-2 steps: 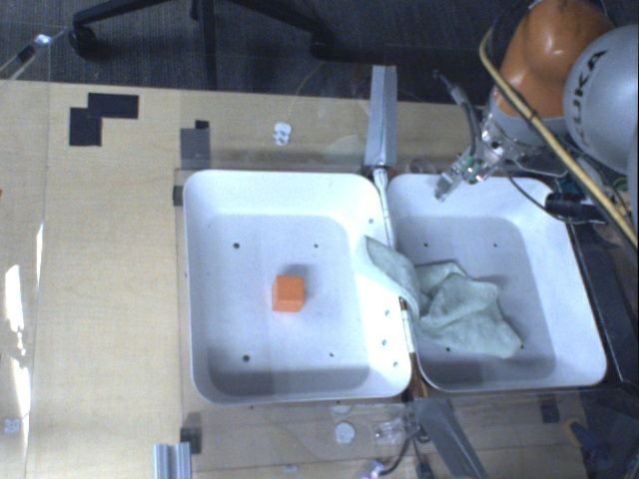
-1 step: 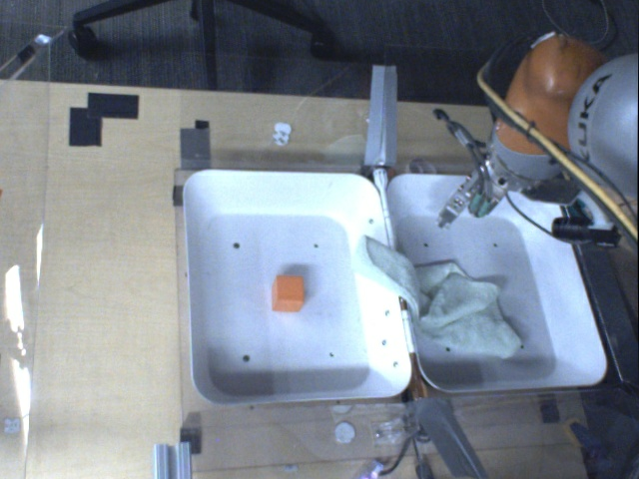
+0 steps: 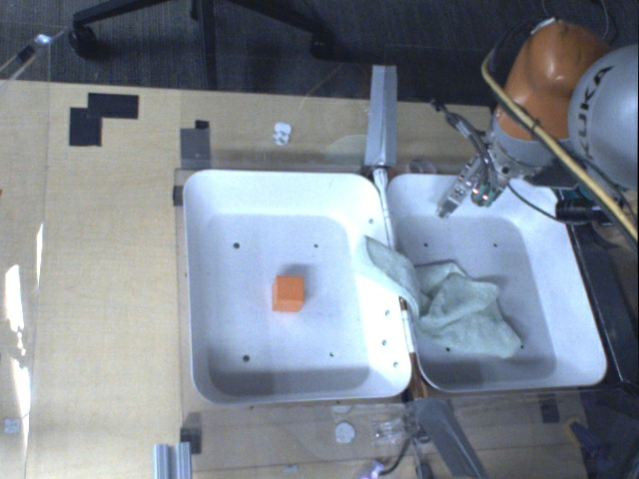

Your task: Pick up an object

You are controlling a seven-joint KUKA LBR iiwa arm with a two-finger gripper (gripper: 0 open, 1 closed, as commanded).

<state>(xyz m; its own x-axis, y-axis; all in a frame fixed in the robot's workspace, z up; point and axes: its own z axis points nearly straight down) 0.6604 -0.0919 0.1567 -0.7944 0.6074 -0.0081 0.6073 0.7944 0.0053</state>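
The gripper [image 3: 461,194] is seen above the right bin [image 3: 574,267], holding nothing; whether it is released cannot be told.

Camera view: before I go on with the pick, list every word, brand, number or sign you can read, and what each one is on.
"KU": dark letters on the grey arm housing at the right edge, running vertically; the rest of the word is cut off.
Orange cube: no marking.
Crumpled cloth: no print.
White bins: no labels.
Black L-shaped patch on the bench: plain, no text.
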